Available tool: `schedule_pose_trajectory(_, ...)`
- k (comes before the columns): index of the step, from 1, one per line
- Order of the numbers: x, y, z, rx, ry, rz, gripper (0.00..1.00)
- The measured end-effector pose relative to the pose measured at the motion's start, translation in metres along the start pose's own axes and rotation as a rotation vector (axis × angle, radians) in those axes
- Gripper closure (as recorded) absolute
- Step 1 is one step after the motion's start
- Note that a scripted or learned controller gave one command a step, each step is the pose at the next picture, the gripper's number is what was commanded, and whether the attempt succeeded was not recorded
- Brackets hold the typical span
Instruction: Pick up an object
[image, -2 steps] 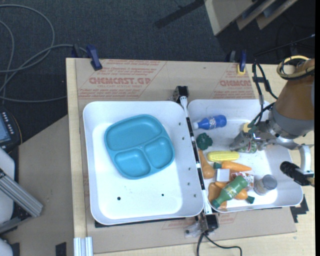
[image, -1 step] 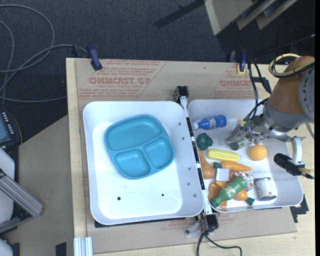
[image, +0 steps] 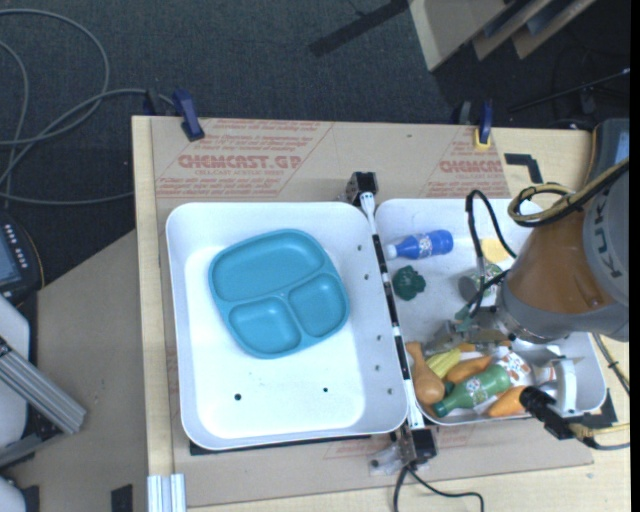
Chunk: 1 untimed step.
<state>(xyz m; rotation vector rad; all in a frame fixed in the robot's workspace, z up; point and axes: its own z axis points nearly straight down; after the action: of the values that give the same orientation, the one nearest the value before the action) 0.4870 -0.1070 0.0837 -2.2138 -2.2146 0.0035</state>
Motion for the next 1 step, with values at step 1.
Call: schedule_pose_trajectory(1, 0.0057, -0.0075, -0.0012, -0.01, -0.005, 0.001, 0.0)
